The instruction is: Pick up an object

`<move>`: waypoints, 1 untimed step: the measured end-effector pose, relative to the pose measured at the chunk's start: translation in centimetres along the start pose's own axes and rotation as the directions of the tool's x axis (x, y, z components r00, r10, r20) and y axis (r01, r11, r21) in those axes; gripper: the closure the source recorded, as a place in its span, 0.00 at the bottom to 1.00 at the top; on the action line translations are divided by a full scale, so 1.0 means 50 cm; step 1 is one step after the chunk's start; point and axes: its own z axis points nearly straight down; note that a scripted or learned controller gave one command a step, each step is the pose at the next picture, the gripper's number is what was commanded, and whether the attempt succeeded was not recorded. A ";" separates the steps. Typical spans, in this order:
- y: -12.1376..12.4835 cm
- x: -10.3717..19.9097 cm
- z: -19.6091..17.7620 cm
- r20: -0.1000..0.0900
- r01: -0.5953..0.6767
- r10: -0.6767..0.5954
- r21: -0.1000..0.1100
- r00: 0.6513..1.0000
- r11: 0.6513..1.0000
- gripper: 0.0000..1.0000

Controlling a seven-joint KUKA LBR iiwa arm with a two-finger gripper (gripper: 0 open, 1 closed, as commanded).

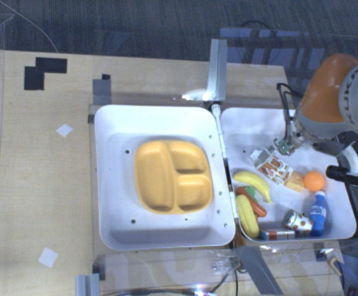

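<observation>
Lower the tool [284, 145], open or shut too hard to tell from here, slowly onto the middle of the snack packet [272, 167] lying just beside it, keep off the banana [253, 184] a little farther away, then squeeze and lift straight up.

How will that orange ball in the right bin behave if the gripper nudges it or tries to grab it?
The orange ball looks round and smooth, so a nudge would probably send it rolling across the right bin floor. It sits close beside a tan block and above a blue bottle, which may stop it. Its curved surface could slip out of a two-finger pinch unless gripped across the middle.
</observation>
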 end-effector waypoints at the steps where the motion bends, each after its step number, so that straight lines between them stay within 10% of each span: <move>1: 0.093 0.002 0.029 0.005 -0.112 0.112 -0.009 0.994 0.994 0.00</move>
